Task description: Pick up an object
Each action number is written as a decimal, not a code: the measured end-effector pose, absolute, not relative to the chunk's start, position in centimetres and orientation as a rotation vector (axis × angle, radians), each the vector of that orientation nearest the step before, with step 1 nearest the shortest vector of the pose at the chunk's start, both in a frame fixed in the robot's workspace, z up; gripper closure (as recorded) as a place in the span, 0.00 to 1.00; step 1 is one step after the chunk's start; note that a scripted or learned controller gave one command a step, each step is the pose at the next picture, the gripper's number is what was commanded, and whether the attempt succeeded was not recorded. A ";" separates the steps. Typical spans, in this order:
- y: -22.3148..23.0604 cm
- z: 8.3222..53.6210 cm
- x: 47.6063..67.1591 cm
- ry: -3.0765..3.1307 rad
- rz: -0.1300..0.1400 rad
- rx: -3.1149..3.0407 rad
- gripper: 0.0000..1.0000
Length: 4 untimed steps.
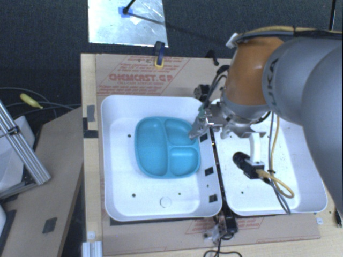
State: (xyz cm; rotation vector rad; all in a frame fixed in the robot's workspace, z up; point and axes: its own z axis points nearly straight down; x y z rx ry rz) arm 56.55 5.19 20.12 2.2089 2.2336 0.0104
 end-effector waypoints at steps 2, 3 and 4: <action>13.2 27.2 57.2 2.241 -0.004 2.212 0.00; 11.8 42.4 55.7 2.220 0.027 2.209 0.00; 11.2 40.9 58.3 2.219 0.004 2.220 0.00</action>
